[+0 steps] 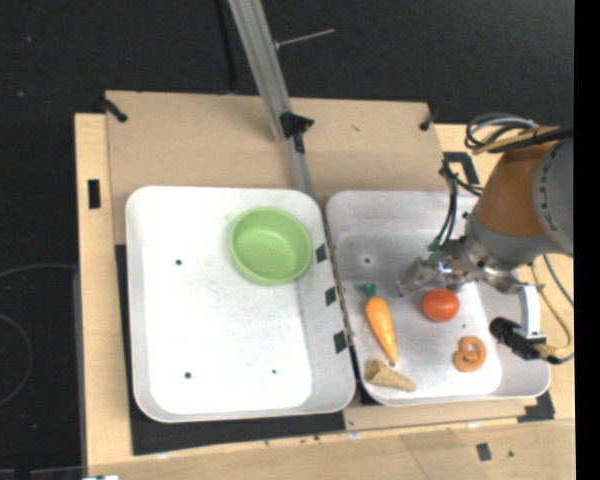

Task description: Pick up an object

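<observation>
From above, the pincer (432, 271) hangs low in the right bin (380, 230), just above and touching the top of a red tomato (441, 305); whether its grip is wide or narrow I cannot tell. A carrot (381, 329), a tan wedge (389, 375) and a small doughnut (469, 353) lie nearby. A green bowl (271, 246) sits in the left bin (200, 358).

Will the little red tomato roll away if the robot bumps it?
Probably. The tomato looks round and smooth, so a nudge could send it rolling across the flat right bin. Its shiny skin may also slip when squeezed. The carrot lies beside it and might stop it on that side.
</observation>
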You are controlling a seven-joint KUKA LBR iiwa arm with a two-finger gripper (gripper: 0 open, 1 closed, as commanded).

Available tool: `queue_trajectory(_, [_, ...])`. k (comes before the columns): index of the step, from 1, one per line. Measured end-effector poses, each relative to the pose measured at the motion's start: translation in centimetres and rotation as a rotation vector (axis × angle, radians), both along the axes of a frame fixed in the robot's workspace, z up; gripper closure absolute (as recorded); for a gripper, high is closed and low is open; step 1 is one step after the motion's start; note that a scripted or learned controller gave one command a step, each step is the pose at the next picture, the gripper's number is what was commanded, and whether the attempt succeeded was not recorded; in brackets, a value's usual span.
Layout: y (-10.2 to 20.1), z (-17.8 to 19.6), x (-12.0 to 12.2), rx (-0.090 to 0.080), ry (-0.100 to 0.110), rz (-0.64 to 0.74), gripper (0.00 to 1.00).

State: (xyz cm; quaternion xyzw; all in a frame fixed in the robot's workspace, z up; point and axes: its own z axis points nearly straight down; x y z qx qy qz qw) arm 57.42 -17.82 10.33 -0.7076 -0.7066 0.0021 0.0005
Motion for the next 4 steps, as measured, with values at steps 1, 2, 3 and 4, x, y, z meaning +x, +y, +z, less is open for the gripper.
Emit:
queue_trajectory(1, [-0.1, 1.4, 0.2, 0.001, -0.008, -0.004, 1.0])
queue_trajectory(2, [-0.2, 5.9, -0.1, 0.001, -0.01, -0.004, 1.0])
queue_trajectory(3, [-0.3, 12.2, -0.4, 0.0, -0.012, 0.004, 1.0])
queue_trajectory(4, [-0.4, 16.8, -0.3, 0.0, -0.011, 0.005, 1.0])
